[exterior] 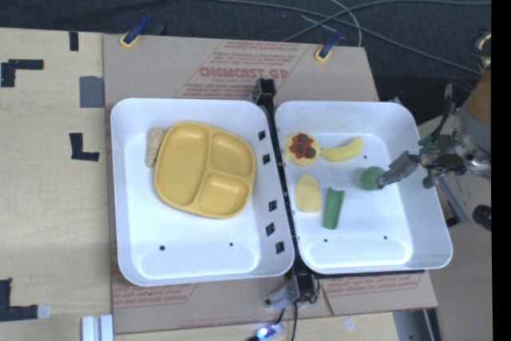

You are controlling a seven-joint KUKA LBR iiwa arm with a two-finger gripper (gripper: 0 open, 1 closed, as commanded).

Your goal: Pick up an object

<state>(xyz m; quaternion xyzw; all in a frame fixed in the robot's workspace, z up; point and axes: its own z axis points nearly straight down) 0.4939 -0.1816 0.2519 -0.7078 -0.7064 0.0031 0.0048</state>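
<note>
Nearest the camera, the front rim of the right bin (375,263) and that of the left bin (192,275) were seen side by side on a sheet of cardboard (239,72). Further in, a green stick-shaped piece (332,206) was laid in the right bin just beside a pale yellow piece (308,192). Just beyond these, a round green object (370,178) was found near the bin's right wall, and the gripper (387,176) was reached in from the right with its tip touching or just beside that object; how the jaws were set could not be told. Further back in the same bin, a toy banana (342,150) was laid just beside a small round piece with red on top (302,146). In the left bin, a yellow divided plate (204,169) was placed, with a tan piece (153,146) partly tucked under its left edge. At the far edge of the cardboard, two clamps (327,46) were fixed.
</note>
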